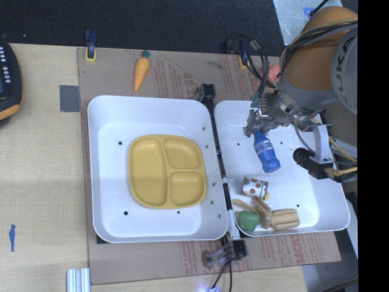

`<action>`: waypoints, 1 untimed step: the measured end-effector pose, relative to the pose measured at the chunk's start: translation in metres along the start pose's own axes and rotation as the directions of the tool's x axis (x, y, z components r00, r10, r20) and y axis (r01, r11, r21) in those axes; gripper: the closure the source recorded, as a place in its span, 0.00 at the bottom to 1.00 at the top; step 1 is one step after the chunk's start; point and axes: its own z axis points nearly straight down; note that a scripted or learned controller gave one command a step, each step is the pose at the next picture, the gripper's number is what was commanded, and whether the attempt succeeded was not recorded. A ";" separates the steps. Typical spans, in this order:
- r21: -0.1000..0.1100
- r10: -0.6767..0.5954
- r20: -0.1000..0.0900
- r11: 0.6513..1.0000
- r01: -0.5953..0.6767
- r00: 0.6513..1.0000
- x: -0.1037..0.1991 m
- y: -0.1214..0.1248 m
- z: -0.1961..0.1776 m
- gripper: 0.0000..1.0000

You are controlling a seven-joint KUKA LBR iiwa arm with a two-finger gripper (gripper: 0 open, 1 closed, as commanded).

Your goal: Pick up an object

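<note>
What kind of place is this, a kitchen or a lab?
Probably a robot lab bench: two white bins on clamped cardboard, toy food such as a carrot, and a robot arm reaching in.

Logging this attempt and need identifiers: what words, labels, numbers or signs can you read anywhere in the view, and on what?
None can be read for certain.
Brown board under the bins: faint red repeated print, too blurred to read.
Black device at the left edge: rows of buttons, markings too small.
Small carton in the right bin: printed pattern, no legible words.
Blue bottle: no readable label.
</note>
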 end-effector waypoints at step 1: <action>0.001 0.001 0.002 1.000 -0.001 1.000 0.054 0.042 0.009 1.00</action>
